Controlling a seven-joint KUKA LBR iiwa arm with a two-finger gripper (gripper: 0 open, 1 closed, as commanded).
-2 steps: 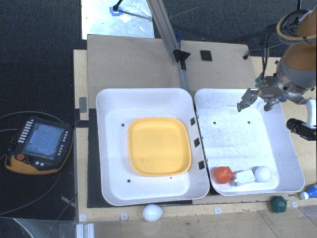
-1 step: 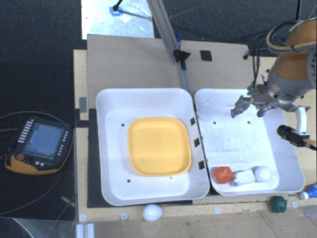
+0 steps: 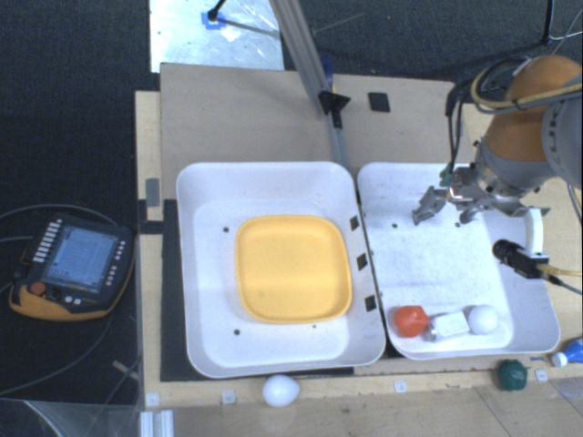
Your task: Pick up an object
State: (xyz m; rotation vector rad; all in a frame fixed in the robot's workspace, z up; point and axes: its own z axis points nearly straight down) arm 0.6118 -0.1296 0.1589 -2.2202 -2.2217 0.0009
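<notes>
While fingers [image 3: 448, 204] hang seemingly spread, holding nothing, right bin [image 3: 401, 271] floor bare beneath, orange ball [image 3: 409, 320] near front rim.

A teach pendant [image 3: 71, 266] lay on the floor left of the counter [image 3: 246, 116]; a white egg-shaped ball [image 3: 281, 391] rested at the counter's front edge.

The tan surface [image 3: 246, 116] carries 2 shallow white bins side by side, the left bin [image 3: 196, 271] and the right bin [image 3: 528, 321], with a white egg-shaped object [image 3: 281, 391] and a dark green ball [image 3: 511, 374] along its near edge.
</notes>
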